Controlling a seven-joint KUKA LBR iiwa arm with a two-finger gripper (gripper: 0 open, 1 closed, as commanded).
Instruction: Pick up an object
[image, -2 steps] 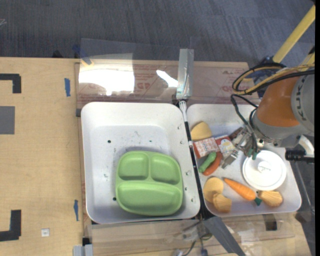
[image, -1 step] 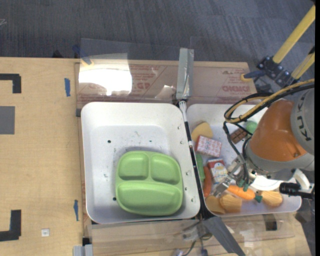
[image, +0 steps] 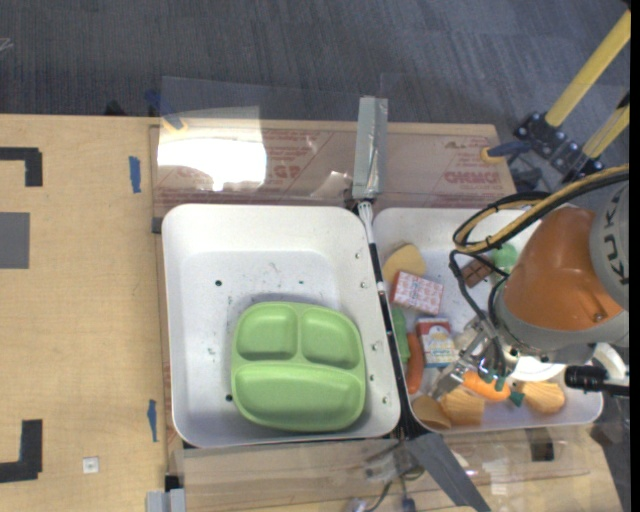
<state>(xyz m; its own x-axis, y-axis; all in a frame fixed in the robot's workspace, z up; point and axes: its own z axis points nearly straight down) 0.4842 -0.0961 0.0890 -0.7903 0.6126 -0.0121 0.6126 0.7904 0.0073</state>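
Gripper (image: 478, 368) low at 5 o'clock in right bin (image: 440, 222), fingers spread, straddling orange toy (image: 492, 386) amid clutter. Best centred over toy, closed firmly, then lifted straight, clear of box (image: 437, 342) at 9 o'clock.

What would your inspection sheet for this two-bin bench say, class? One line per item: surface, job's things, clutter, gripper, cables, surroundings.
Surface: left bin and right bin, white, side by side.
Job's things: small toy items crowd the right bin, among them a patterned packet and an orange piece.
Clutter: green divided tray in the left bin.
Gripper: gripper low over the right bin's items; grasp unclear.
Cables: black cables loop above the arm's orange band.
Surroundings: cardboard panel at left, grey floor beyond.
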